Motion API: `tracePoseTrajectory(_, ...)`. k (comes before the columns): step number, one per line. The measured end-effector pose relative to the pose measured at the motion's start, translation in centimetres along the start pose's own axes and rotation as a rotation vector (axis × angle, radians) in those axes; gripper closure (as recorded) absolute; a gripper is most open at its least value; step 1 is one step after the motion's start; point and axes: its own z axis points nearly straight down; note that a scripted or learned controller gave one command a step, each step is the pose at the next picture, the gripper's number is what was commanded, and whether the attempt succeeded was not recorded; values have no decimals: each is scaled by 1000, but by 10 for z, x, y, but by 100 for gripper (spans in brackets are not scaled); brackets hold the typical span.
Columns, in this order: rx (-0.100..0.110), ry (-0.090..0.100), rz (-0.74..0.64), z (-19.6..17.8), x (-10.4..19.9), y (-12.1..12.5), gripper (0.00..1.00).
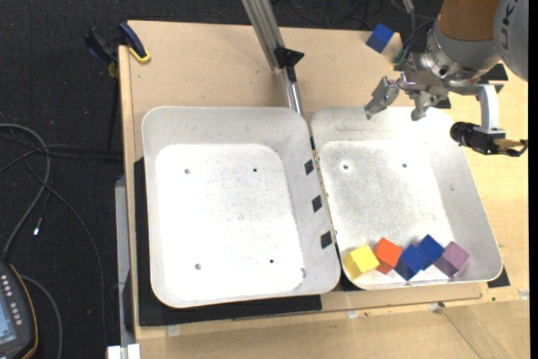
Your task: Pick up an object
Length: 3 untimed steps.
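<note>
The scene is viewed by a single fixed camera, set above the table point(210, 55) and tilted down at a slant toward 12 o'clock. Both white bins are taken in whole from a middling height: the left bin point(160, 206) sits toward 9 o'clock of centre, the right bin point(471, 206) toward 3 o'clock. The arm point(479, 4) is seen entering at 2 o'clock. Dark floor point(59, 13) with cables is included along the 9 and 12 o'clock edges.
</note>
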Motion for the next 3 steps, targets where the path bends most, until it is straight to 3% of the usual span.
tracePoseTrajectory(1, 9, 3, 6, 60, 17, -56, 0)
tracePoseTrajectory(2, 1, 2, -1, 56, 40, -65, 0)
tracePoseTrajectory(3, 4, 2, 4, 57, 62, -122, 0)
